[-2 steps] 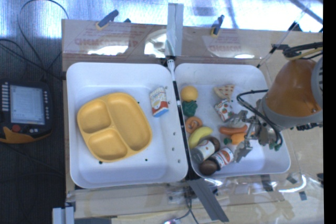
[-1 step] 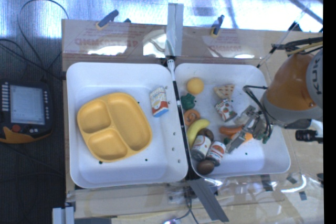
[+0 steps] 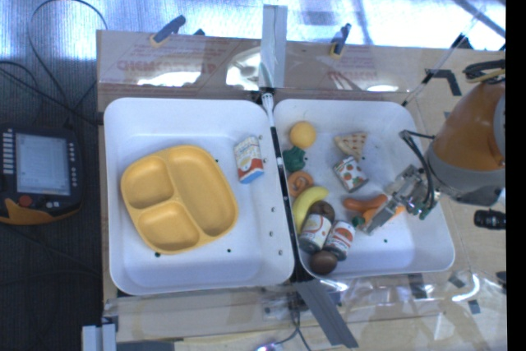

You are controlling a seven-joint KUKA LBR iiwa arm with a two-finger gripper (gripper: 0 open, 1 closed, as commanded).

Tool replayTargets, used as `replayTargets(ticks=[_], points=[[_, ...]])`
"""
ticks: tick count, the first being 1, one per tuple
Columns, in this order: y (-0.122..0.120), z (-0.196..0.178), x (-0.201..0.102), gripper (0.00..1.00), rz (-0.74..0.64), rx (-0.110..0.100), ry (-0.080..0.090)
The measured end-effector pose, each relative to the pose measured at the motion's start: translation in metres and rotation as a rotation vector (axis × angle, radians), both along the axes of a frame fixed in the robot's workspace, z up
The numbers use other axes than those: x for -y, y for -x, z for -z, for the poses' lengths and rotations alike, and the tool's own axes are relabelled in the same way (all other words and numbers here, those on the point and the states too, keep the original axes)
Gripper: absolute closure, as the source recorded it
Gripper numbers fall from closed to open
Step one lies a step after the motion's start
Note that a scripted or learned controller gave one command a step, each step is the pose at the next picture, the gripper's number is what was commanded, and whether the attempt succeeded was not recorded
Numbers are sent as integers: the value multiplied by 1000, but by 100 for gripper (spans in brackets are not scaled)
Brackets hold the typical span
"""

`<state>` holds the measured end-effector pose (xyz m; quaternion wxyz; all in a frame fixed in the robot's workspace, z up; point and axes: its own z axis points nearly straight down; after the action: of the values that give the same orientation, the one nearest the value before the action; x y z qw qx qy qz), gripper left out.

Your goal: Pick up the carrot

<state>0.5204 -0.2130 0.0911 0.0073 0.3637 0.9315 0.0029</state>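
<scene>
The carrot (image 3: pixel 386 214) is orange with a small green top and lies in the right bin (image 3: pixel 427 255), near its right-centre. My gripper (image 3: pixel 382 214) reaches in from the right and sits low, directly over the carrot, hiding part of it. A red-orange sausage-like piece (image 3: pixel 362 203) lies just to the upper left, touching or nearly touching the carrot. The grey arm with its orange band (image 3: pixel 472 136) stands over the bin's right rim.
The right bin also holds a lemon (image 3: pixel 302 134), a pizza slice (image 3: pixel 351 145), a strawberry carton (image 3: pixel 351 174), a banana (image 3: pixel 308 204) and two small bottles (image 3: pixel 327 233). In the left bin (image 3: pixel 123 259) are a yellow divided plate (image 3: pixel 177 197) and a small carton (image 3: pixel 249 158).
</scene>
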Motion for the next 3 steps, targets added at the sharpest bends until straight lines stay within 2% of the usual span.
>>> replayTargets(ticks=[1,2,3], points=[[-8,0,5,0,250,-3,-6],[-8,-2,-1,0,477,7,-16],[-2,-4,-4,0,741,8,-27]])
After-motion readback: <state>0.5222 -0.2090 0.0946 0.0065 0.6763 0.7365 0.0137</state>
